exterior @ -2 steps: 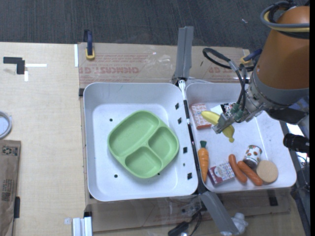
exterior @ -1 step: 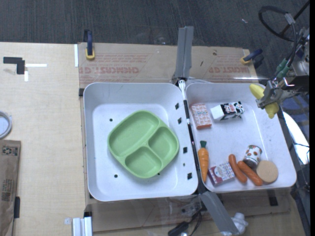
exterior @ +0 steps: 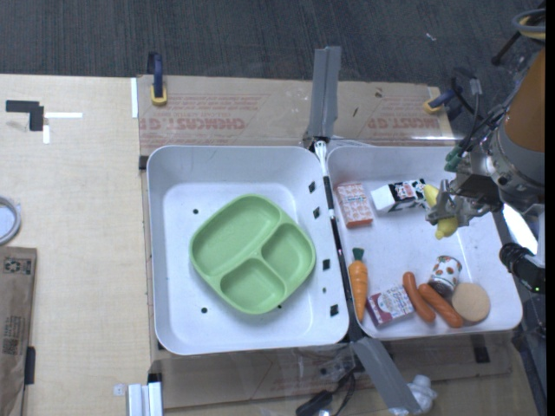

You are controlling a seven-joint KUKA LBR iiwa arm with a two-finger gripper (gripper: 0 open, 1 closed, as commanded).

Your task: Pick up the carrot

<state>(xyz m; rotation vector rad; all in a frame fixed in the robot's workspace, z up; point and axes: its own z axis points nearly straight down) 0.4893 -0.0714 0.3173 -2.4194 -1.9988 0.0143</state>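
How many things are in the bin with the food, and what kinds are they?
Carrot: 1
Sausages: 2
Small boxes, pink and red: 2
Milk carton: 1
Yellow banana: 1
Bun: 1
Brown-and-white spotted thing: 1
Total: 9

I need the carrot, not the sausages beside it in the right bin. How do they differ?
The carrot is bright orange, tapered, with a green top; the sausages are redder, blunt-ended, no green. The carrot lies alone along the bin's left wall; the sausages lie as a pair, slanted, near the bun. Both are long, slim and lying flat.
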